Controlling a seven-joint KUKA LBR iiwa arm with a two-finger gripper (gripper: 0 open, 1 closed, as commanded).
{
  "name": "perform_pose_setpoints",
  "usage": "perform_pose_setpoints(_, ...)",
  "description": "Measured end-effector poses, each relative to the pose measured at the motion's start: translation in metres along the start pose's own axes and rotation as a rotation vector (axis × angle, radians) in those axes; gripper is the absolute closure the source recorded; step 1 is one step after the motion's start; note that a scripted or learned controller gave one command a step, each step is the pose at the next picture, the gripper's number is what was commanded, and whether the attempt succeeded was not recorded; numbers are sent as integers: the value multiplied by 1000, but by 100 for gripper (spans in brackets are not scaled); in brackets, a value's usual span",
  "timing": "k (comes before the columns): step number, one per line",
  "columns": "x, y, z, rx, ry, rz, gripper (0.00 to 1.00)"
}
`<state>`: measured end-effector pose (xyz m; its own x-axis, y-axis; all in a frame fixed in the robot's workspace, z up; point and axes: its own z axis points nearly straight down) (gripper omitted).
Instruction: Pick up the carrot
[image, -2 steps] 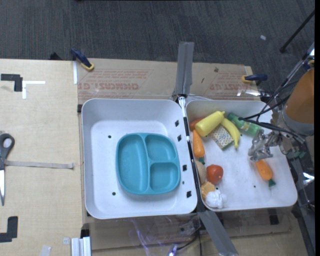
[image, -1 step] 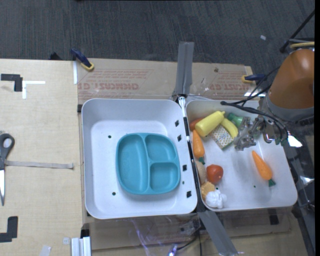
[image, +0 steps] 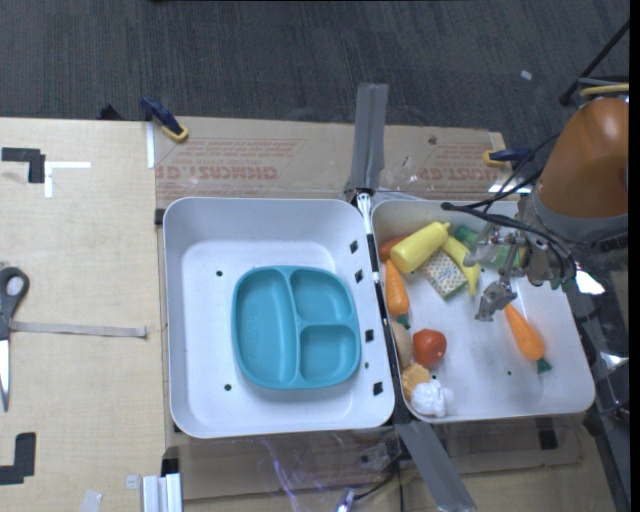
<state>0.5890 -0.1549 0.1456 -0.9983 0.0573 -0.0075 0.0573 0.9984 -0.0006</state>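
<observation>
Gripper hangs over the right bin, toward its back right part, and from where I stand its metal fingers are a tangle of grey parts and cables, so I cannot tell whether they are apart or together; nothing shows plainly between them. Just beside its tip, toward the bin's right edge, the carrot lies flat on the white floor, slanting with its green end pointing to the front right corner. I cannot make out whether the tip touches the carrot's upper end. Behind the gripper the arm's orange band is cut off by the picture's right side. Along the right bin's back left part a yellow bottle-shaped toy leans over a speckled square piece, and other yellow bits near the gripper are partly hidden by it. A second orange piece lies against the left wall, a red tomato sits near the middle front, and a white figure rests in the front left corner. The left bin carries a blue divided tray at its centre.
</observation>
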Motion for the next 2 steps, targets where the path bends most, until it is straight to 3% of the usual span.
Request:
perform_pose_setpoints(1, 45, -70, 52, 0, 3, -134, 0)
perform_pose_setpoints(2, 42, -70, 41, 3, -4, -137, 100)
